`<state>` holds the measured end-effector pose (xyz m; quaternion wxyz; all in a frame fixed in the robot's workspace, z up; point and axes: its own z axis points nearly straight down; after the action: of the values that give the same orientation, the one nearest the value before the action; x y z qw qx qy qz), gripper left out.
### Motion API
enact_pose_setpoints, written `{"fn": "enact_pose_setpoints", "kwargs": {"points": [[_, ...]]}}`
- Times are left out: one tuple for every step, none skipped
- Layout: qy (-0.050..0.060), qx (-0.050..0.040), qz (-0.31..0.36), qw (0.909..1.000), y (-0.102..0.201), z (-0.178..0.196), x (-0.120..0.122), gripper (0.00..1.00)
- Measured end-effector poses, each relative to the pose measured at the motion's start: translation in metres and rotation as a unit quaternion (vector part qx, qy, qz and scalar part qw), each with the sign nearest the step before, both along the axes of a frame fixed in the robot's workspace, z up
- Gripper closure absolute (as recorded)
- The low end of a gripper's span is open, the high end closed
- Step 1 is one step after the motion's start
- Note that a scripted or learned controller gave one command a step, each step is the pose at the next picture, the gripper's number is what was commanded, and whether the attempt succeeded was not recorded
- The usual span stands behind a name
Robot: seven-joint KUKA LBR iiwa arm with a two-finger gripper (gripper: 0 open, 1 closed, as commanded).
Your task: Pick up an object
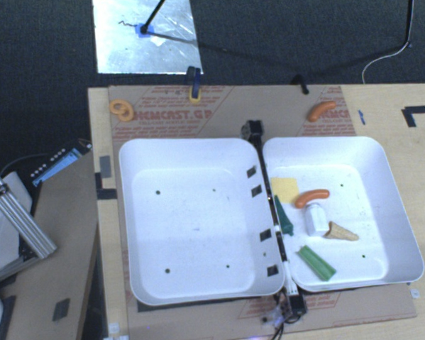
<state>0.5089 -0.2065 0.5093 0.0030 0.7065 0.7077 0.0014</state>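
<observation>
Camera view: found the candidates grouped in the right bin [397, 191], namely a yellow slab [285, 189] just beside an orange sausage [312, 197], a white bottle [315, 218] just below that, a cone [341, 231] beside the bottle, and a green block [316, 262] lying apart near the front wall. Could not tell whether the gripper stood open or closed. Judged the green block the soundest pick, being clear of neighbours; advised descending squarely over its middle, spanning its narrow width and keeping off the bin wall.
</observation>
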Motion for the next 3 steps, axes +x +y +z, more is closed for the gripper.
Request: {"fn": "enact_pose_setpoints", "kwargs": {"points": [[0.0,0.0001,0.0,1.0,0.0,0.028,-0.021,1.0],[0.001,0.0005,0.001,1.0,0.011,0.026,-0.022,1.0],[0.002,0.0005,0.001,1.0,0.015,0.026,-0.021,1.0]]}}
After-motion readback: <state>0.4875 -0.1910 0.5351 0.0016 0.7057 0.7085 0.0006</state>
